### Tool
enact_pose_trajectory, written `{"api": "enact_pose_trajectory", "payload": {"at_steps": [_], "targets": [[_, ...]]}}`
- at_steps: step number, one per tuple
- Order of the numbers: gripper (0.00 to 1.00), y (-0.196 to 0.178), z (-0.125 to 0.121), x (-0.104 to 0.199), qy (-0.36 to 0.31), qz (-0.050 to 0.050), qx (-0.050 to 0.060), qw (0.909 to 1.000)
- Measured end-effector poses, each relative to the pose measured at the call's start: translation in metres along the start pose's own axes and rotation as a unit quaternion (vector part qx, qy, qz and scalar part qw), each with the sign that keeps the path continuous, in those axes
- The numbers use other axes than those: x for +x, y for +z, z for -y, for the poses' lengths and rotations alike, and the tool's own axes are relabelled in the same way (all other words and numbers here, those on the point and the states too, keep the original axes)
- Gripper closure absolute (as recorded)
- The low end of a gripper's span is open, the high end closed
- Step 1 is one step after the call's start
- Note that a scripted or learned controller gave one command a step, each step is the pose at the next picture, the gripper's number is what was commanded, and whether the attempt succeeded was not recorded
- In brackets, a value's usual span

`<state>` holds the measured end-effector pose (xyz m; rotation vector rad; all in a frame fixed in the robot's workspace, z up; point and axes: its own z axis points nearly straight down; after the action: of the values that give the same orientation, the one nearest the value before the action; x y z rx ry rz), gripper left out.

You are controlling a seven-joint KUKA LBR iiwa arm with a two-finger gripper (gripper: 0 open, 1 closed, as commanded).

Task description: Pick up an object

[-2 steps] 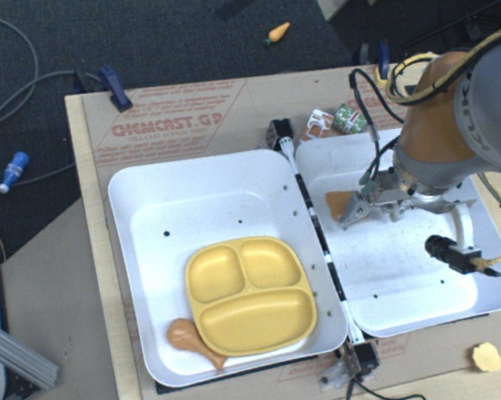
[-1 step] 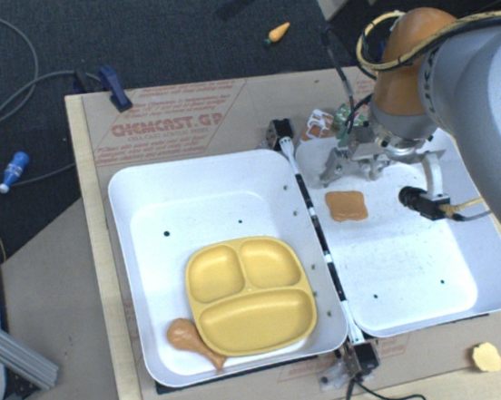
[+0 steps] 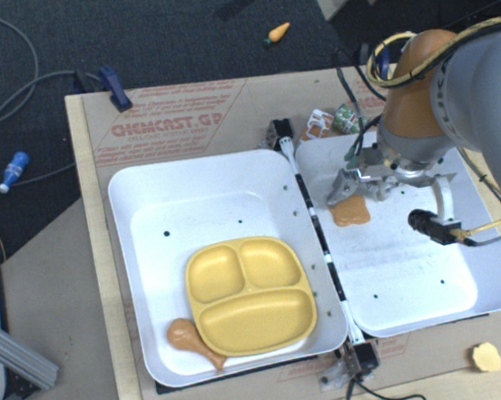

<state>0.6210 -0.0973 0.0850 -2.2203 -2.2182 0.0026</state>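
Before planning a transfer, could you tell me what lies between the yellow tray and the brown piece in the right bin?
In the camera view, the bins' adjoining rims lie between the yellow tray and brown piece.

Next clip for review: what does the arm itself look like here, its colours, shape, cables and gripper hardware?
The arm is a thick, rounded grey tube with an orange band above the wrist. A yellow cable loops beside the band. Below it sits a grey metal gripper. A black connector hangs nearby, with another thin yellow cable running from it.
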Motion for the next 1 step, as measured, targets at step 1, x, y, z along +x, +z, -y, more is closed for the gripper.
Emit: {"api": "enact_pose_trajectory", "payload": {"at_steps": [1], "targets": [[0.00, 0.0002, 0.0021, 0.0035, -0.001, 0.000, -0.001, 1.0000]]}}
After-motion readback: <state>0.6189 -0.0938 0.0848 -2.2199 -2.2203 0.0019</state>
